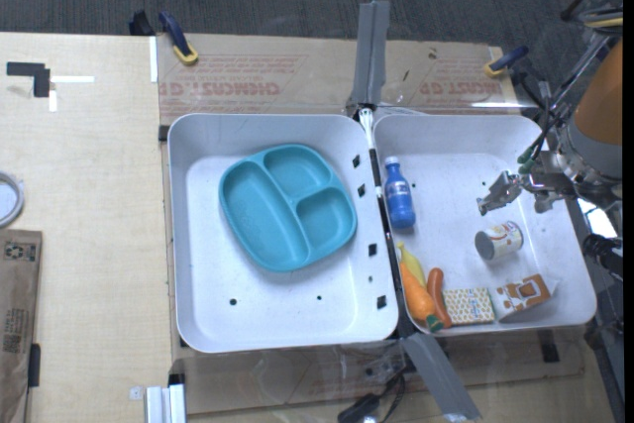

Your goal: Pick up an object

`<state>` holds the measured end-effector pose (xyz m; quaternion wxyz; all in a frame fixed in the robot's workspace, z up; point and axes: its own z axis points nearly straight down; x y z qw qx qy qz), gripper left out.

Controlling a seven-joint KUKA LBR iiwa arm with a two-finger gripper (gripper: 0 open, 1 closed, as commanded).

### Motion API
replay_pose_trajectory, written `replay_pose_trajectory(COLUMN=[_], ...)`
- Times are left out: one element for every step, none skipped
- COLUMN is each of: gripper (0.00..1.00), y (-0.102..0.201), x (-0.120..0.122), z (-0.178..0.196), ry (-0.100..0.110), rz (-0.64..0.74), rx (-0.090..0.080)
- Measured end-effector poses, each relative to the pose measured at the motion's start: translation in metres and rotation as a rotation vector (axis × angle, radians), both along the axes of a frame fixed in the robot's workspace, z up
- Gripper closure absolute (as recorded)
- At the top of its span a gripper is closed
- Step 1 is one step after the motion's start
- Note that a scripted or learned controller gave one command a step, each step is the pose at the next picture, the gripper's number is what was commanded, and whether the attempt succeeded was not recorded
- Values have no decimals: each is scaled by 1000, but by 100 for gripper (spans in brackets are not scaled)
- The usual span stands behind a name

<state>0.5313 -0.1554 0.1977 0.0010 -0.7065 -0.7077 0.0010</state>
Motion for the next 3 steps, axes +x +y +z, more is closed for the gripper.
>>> replay_pose_trajectory(gripper=[0, 100, 0], y=[-6, -7, -7], x=[3, 3, 3], z=[-98, -89, -89], ry=[0, 0, 0], rz=[153, 149, 149], rx=[1, 0, 0])
